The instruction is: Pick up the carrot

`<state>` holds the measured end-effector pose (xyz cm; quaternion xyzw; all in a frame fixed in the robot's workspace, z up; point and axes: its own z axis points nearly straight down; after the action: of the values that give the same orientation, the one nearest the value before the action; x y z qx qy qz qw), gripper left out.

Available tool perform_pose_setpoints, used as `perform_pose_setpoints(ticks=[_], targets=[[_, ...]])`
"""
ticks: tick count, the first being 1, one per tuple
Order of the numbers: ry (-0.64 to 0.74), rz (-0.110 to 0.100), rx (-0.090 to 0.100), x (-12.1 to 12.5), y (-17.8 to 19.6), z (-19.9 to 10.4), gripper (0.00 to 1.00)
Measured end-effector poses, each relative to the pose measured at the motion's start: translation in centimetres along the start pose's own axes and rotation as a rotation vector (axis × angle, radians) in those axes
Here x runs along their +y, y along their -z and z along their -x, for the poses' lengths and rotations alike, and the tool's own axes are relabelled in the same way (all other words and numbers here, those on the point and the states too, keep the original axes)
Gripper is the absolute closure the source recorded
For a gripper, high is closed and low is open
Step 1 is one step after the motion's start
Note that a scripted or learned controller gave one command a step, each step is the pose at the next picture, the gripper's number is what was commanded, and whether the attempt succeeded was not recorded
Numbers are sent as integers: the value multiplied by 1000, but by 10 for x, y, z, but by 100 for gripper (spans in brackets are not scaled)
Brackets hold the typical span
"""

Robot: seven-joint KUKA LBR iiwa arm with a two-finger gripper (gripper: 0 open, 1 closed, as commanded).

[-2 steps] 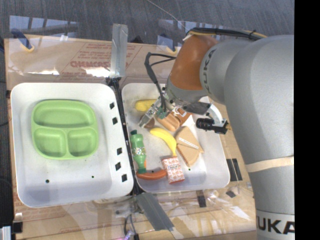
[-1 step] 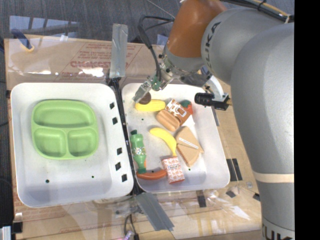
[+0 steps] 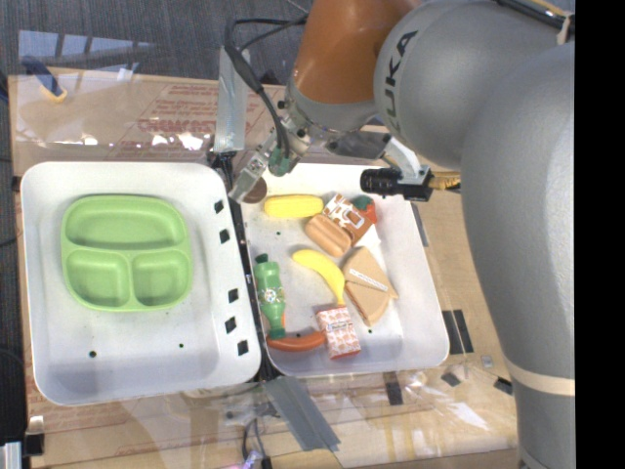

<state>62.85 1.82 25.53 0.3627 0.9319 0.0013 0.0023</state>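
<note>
Near frame centre, lower edge of right bin [image 3: 430,330], we spot carrot [image 3: 296,341] lying flat. End effector [image 3: 252,176] hovers upper left of that bin; we cannot tell its opening.

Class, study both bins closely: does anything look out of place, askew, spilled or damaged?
Nothing looks spilled or broken. The toy food lies loosely jumbled in the right bin; the green bottle lies on its side along the left wall, and the sausage rests against the front edge. The green tray sits flat in the left bin.
</note>
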Motion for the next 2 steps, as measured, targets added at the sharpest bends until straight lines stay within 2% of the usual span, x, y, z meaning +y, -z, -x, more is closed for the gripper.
perform_pose_setpoints(ticks=[1,2], targets=[[366,-5,7,23,-48,-3,100],[469,-1,3,57,-31,-44,100]])
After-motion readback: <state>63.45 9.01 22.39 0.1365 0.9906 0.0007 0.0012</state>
